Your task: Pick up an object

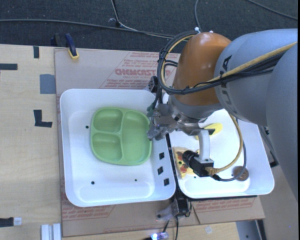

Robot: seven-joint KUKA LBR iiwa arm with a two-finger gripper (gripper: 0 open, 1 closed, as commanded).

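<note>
One green divided plate [121, 136] in left bin [72, 149]; claw [155, 126] state unclear.

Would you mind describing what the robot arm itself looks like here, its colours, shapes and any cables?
The arm is a bulky, rounded grey body with a glossy orange band above the wrist. Black and yellowish cables loop around that band, and a thin yellow cable curves below it. Dark metal wrist hardware sits under the band. Faint dark lettering shows on the grey shell, too foreshortened to read.
</note>
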